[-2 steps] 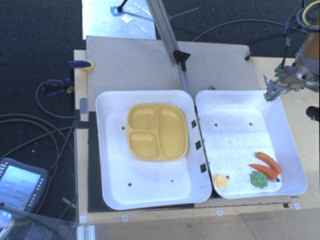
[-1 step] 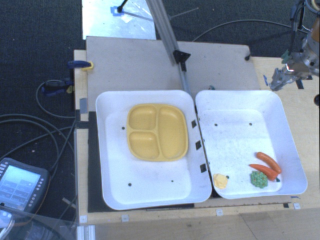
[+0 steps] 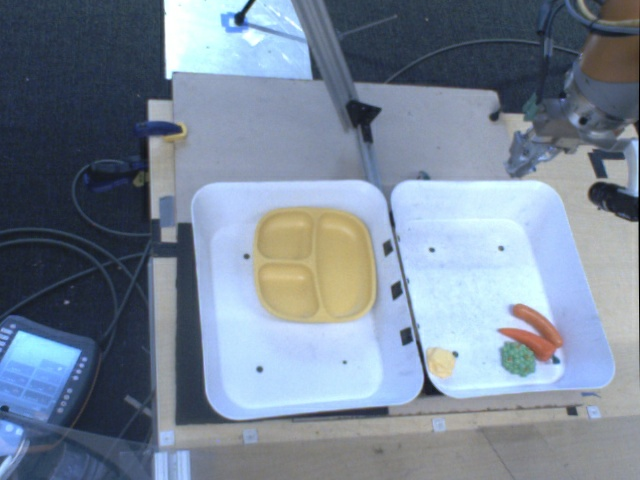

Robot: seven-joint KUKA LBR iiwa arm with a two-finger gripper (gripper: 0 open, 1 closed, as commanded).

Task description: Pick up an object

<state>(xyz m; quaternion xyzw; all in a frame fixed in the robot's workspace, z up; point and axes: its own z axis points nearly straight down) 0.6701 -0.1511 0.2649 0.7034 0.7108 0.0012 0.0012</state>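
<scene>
Hovering past the far right corner of the right bin (image 3: 575, 258), the gripper (image 3: 524, 158) hangs from the grey arm with its orange band, and its tip is too small and dark here to tell spread from pressed together. The pickable things sit well apart from it, clustered at the bin's near right corner: two carrots (image 3: 534, 330), a broccoli piece (image 3: 517, 359) just beside them, and a yellow lump (image 3: 441, 362) near the bin's near left corner. Doing this step well, I judge, means travelling toward the near edge, choosing one item, and descending straight so the sloped wall does not catch a finger. The carrots look smooth, slim and tapered; the broccoli knobbly; the lump soft-edged. In the left bin (image 3: 225, 298) a glossy yellow tray (image 3: 314, 265) with three compartments lies near the far edge.
</scene>
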